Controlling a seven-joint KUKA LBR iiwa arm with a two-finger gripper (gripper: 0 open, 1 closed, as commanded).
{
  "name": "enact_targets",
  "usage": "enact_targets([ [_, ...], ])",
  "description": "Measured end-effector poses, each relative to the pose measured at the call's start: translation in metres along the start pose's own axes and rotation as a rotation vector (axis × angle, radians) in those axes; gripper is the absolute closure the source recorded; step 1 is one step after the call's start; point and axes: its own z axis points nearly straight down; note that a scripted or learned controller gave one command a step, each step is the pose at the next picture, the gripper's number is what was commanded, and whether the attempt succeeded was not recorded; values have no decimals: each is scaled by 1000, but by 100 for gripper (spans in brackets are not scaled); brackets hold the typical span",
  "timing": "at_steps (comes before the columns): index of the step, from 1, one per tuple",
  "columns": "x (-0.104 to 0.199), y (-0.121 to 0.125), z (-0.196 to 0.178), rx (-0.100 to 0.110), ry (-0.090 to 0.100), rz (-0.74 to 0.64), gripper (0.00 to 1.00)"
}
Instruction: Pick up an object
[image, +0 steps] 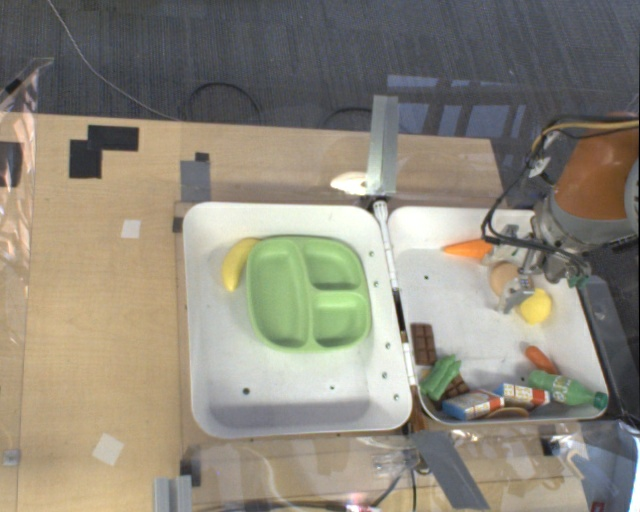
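- Two shallow white bins sit side by side before us: the left bin (210, 400) holds one green divided plate (305, 292) and one banana (236, 262) tucked against the plate's left edge.
- We count in the right bin (450, 310) one carrot (467, 249), one pale egg-like thing (502, 277), one yellow lemon (536, 307), one small orange-red piece (540, 357), one chocolate bar (423, 344), one green bottle (566, 389), and a heap of packets by the near wall that we cannot count apart.
- We see the gripper (522, 291) low over the right bin, between the pale thing and the lemon, just beside both; its fingers look a little parted with nothing between them, though they are small and we judge this with caution.
- We judge the lemon or the pale thing to be the likely target, and both are round: fingers closing off-centre could squirt either one sideways.
- We fear too that a descent between the two could push both apart and close on air.
- We note the carrot lies near, so a nudged object could roll against it.
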Motion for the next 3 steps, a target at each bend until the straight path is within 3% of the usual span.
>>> enact_targets([
  [1,18,1,1,0,-6,7,0],
  [2,11,3,-16,5,-25,0,100],
  [3,12,3,-15,4,-24,-1,0],
])
